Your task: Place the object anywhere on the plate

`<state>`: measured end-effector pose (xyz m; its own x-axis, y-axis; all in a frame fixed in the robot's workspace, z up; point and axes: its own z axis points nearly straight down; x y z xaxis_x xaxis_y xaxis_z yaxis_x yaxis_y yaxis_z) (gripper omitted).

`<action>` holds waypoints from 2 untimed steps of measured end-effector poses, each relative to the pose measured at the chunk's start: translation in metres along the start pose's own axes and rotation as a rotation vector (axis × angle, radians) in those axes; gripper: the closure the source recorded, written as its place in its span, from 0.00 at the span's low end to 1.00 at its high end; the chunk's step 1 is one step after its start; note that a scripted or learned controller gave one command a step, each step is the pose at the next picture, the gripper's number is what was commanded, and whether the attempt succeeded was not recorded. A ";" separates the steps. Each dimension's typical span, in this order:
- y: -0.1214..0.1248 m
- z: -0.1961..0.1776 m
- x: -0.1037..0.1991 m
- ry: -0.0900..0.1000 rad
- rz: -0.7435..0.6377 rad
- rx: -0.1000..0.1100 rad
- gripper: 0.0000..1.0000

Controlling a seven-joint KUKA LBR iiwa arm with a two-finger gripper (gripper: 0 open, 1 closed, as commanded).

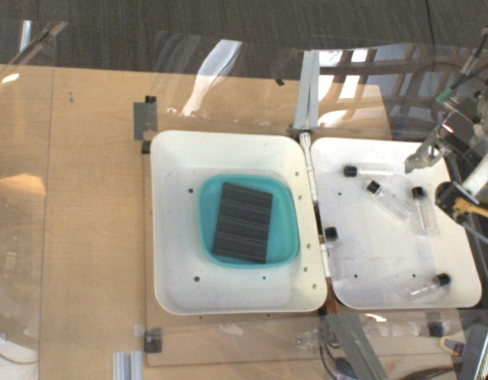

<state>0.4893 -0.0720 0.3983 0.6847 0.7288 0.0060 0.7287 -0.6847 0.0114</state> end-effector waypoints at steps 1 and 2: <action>-0.051 -0.038 0.055 0.003 0.386 -0.002 0.00; -0.016 -0.038 0.017 0.002 0.516 -0.002 0.00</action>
<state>0.4889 -0.0485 0.4365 0.9550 0.2962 0.0137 0.2961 -0.9551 0.0081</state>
